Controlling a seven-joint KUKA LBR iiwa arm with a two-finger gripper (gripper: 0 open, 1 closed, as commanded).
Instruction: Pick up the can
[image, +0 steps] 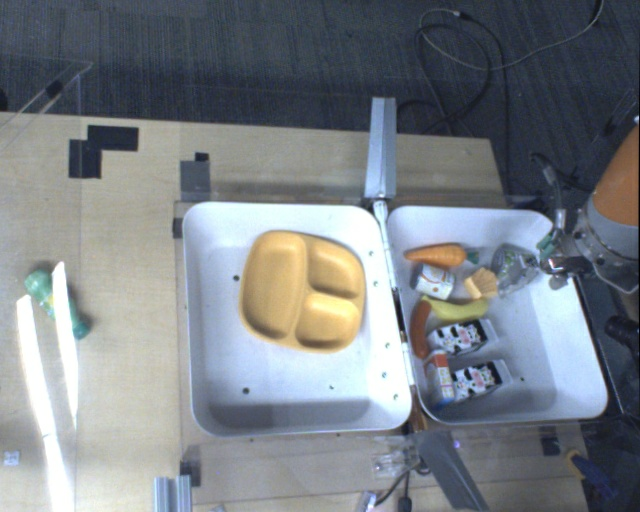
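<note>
Wooden bench (120, 400) carries two shallow white bins side by side, and behind it is a dark carpet with a loose cable. Biggest is the left bin (215, 400), which holds one yellow tray (300, 290) with three compartments, lying a bit tilted. Next is the right bin (570, 380), where the small things are crowded in its left half: one carrot (436, 256), one banana (455, 311), one brown sausage (420, 329), one piece of cheese (483, 283), one white box with an orange label (435, 283), and two printed cartons (465, 337) lying next to each other.

No shape that I could call a can with certainty is visible; it may be one of the printed items or hidden, I cannot tell.

From the right edge the gripper (520, 264) reaches to the upper part of the right bin, near the cheese. Its metal end is blurred, so whether it is apart or together I cannot tell. Nothing is visibly lifted, so I judge the picking is not yet done.
</note>
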